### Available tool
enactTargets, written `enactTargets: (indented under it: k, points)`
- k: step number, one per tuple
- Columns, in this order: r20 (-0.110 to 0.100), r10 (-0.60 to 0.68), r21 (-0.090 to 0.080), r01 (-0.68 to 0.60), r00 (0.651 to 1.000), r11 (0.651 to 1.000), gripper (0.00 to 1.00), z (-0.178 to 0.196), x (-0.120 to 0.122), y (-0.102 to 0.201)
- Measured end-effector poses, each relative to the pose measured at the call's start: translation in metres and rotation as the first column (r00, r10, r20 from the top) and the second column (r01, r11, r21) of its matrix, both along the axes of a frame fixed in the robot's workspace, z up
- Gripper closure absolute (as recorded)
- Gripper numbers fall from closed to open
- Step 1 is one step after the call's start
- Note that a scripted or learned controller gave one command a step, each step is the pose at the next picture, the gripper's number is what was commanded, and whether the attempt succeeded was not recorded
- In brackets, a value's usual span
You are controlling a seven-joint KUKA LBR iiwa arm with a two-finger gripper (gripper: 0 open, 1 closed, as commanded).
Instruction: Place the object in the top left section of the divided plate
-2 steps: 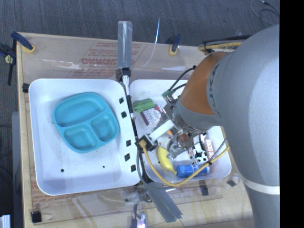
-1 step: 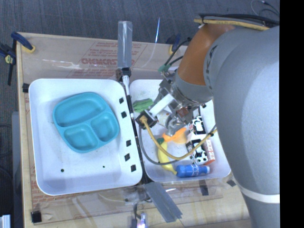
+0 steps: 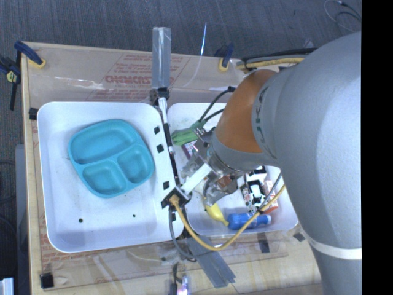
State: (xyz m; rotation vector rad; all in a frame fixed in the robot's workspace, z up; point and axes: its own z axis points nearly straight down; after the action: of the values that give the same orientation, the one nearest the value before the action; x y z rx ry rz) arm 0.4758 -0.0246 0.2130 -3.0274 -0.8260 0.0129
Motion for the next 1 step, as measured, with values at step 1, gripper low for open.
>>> enactTargets:
  k: [1]
  points:
    - [0.004, -0.129, -0.002, 0.129, 0.992, 0.992, 1.0, 0.0158, 0.0014, 0.0128]
